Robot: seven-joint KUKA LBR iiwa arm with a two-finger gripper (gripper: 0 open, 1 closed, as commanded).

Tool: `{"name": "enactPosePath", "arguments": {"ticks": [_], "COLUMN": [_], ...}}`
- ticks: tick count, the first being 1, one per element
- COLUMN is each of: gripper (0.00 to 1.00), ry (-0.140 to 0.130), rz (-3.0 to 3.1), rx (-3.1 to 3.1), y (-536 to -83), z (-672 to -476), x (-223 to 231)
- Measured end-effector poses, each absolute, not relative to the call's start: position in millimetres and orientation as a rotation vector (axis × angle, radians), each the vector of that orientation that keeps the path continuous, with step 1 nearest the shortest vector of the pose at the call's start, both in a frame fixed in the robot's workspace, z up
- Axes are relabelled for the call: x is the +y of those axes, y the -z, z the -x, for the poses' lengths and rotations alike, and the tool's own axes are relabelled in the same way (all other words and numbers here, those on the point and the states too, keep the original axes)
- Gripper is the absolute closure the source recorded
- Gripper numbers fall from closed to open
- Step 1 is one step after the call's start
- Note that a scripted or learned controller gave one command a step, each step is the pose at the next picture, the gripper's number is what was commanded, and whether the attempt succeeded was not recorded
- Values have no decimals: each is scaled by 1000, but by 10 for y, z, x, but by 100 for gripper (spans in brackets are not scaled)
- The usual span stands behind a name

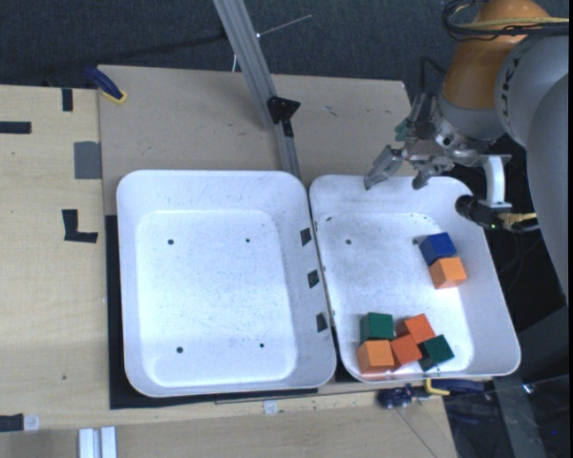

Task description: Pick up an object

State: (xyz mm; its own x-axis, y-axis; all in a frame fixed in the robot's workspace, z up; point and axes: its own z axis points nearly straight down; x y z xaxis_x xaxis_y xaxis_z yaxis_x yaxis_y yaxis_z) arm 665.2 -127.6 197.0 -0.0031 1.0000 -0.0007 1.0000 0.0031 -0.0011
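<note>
Orange and green blocks [398, 341] lie well apart from the apparently open gripper [399, 174].

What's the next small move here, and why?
Probably bring the gripper down the view toward the blue block and the orange block touching it. It sits open at the right bin's far rim, nothing between its fingers, and those two blocks lie nearest.

metal pole [251, 57], black tape marks [74, 225], wooden bench [38, 303]
</note>
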Motion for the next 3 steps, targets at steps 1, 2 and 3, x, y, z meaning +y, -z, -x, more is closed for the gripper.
{"name": "enactPosePath", "arguments": {"ticks": [1, 2, 3], "gripper": [0, 0, 0], "ry": [-4, -9, -9], "rz": [2219, 2218, 2216], "rx": [-2224, -2220, -2221], "y": [-1970, -1440, -892], "z": [-6651, -6595, -6576], "x": [-1279, -1370, -1361]}}
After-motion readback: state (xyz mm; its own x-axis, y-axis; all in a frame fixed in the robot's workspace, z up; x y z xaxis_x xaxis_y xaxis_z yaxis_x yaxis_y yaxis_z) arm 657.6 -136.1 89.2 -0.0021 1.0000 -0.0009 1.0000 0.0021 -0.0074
